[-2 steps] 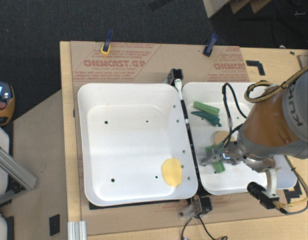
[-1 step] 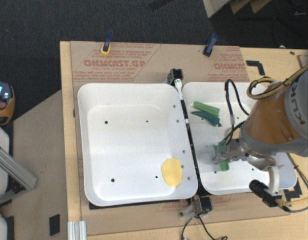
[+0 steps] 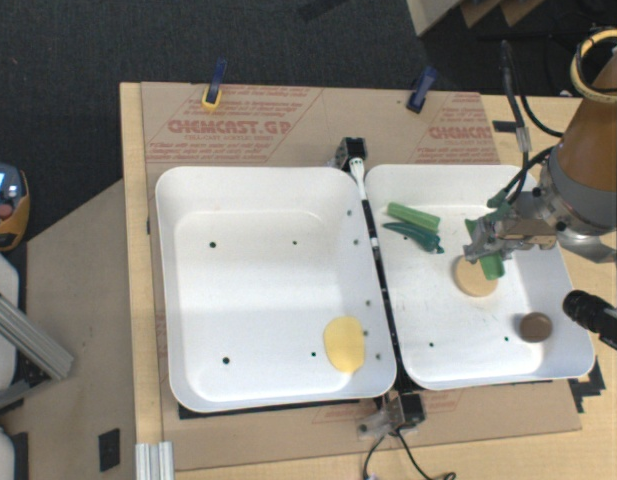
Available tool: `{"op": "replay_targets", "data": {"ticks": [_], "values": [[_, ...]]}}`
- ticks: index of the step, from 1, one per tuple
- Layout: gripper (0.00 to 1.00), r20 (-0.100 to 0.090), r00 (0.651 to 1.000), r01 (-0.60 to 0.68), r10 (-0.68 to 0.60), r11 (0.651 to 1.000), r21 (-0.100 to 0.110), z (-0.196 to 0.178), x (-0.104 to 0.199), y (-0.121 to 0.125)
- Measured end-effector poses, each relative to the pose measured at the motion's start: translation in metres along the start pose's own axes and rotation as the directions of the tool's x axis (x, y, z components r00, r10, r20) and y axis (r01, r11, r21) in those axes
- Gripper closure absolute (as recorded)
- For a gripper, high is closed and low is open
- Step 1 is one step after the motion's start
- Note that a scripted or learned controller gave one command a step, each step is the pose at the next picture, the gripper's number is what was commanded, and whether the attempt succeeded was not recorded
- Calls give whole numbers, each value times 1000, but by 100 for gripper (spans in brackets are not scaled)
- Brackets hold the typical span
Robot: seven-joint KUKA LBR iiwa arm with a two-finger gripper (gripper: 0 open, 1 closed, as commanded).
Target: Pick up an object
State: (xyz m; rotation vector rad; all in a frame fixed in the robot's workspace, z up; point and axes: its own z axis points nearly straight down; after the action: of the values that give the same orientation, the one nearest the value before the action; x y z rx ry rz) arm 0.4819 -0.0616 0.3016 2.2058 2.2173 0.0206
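Note:
My gripper [image 3: 486, 253] hangs over the right bin [image 3: 428, 363], directly above the upper edge of a tan round disc [image 3: 474, 282]. A small green piece [image 3: 492, 266] shows just under the gripper, overlapping the disc; I cannot tell whether it is held. A green elongated object [image 3: 414, 224] lies to the left of the gripper in the same bin. A brown round object [image 3: 534, 326] rests near the bin's front right corner. A yellow oval object [image 3: 344, 344] lies in the left bin [image 3: 188, 268], near its front right corner.
The arm's grey and orange body [image 3: 593, 168] covers the right bin's far right side, with cables running up from it. A black part [image 3: 591, 314] sticks in at the right edge beside the brown object. A black divider [image 3: 373, 258] runs between the bins.

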Motion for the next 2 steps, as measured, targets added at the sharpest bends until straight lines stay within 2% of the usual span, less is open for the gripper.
{"op": "replay_targets", "data": {"ticks": [1, 2], "values": [[100, -5, 1000, 6, -6, 1000, 27, 60, 106, -5], [100, -3, 1000, 0, 0, 1000, 8, -41, 130, 3]]}}
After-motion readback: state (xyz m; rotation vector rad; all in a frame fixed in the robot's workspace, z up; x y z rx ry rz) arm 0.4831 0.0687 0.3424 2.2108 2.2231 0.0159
